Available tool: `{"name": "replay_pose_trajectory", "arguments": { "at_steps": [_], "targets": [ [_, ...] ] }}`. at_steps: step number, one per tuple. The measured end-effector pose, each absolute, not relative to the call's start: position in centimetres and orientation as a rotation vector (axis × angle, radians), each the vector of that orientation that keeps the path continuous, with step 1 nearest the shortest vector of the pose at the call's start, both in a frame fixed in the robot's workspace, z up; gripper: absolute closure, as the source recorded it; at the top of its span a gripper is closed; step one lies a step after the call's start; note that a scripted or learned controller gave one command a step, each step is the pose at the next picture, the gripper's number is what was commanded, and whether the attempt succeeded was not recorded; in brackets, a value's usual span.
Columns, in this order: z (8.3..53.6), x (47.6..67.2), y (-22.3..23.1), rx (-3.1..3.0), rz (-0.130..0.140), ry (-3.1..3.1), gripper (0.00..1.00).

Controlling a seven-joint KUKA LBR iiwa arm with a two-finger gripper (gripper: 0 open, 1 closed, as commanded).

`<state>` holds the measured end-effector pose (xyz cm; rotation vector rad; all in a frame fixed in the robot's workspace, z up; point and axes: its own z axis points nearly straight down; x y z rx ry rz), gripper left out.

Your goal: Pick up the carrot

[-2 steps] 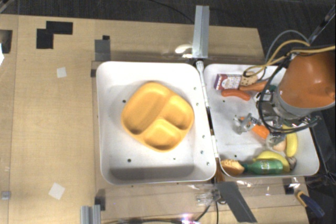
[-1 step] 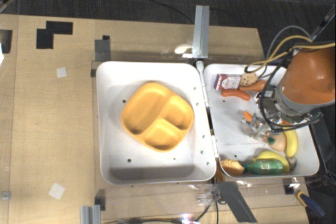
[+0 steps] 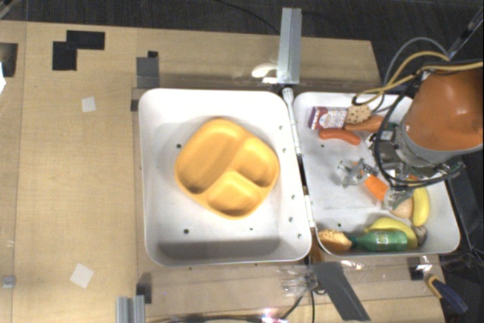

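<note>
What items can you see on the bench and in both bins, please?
bench: one, tan wood, under both bins
left bin: one, white
plate: one, yellow, three compartments, middle of left bin
right bin: one, white
packet: one, maroon and white, far left of right bin
cracker: one, tan, beside the packet
carrot: one, orange, middle of right bin, at the tool
orange-red item: one, below the packet, kind unclear
bananas: two, yellow, near right of right bin
bottle: one, green, near edge
bread: one, brown, near left corner
arm: one, orange band
tool: one, grey, by the carrot
</note>
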<state>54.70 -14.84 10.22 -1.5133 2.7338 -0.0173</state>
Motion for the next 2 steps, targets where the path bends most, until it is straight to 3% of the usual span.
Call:
{"name": "replay_pose_trajectory", "arguments": {
  "at_steps": [1, 2],
  "targets": [
    [8.9, 56.5, -14.7, -1.653, -0.005, 2.659, 0.00],
    [10.3, 56.8, -14.7, -1.646, -0.016, 2.654, 1.00]
  ]
}}
